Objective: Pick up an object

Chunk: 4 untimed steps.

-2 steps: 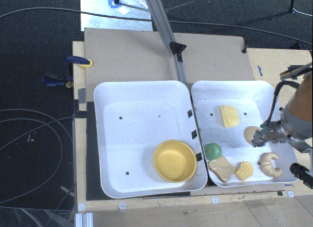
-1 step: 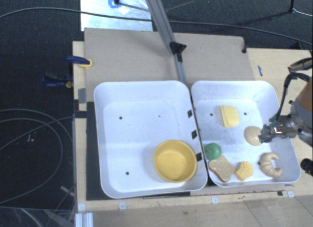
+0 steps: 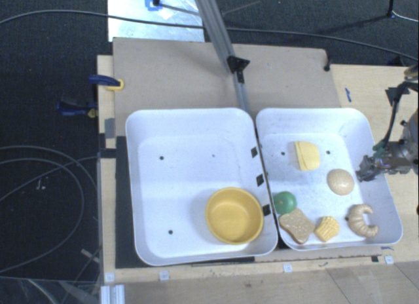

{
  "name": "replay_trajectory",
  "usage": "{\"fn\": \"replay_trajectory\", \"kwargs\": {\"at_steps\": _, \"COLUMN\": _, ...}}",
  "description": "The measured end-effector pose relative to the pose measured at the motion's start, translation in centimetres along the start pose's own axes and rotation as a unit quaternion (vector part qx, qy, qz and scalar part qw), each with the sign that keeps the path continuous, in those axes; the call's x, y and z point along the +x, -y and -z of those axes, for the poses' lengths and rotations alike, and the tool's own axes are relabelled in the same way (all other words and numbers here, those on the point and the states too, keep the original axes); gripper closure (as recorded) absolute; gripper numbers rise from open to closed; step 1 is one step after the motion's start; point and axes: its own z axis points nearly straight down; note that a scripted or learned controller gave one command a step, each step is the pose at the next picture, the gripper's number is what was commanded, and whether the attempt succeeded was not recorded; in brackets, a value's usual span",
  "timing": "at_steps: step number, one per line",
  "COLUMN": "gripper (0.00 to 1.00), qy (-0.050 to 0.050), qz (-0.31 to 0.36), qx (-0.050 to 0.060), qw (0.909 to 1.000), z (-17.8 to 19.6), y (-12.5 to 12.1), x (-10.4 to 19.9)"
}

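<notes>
Now | left bin: yellow bowl | right bin: six toy foods | tool: grip state unclear

Dark carpet floor with cables, perhaps a bright patch.

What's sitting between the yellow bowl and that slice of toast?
The green ball lies between the bowl and the toast, just past the bins' shared edge, seen in the camera view.
</notes>
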Motion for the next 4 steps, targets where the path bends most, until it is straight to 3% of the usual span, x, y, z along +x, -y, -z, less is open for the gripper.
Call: {"fn": "replay_trajectory", "kwargs": {"at_steps": 4, "gripper": 1.0, "qy": -0.003, "qz": 0.003, "qx": 0.003, "qw": 1.0, "z": -2.6, "y": -9.5, "x": 21.8}}
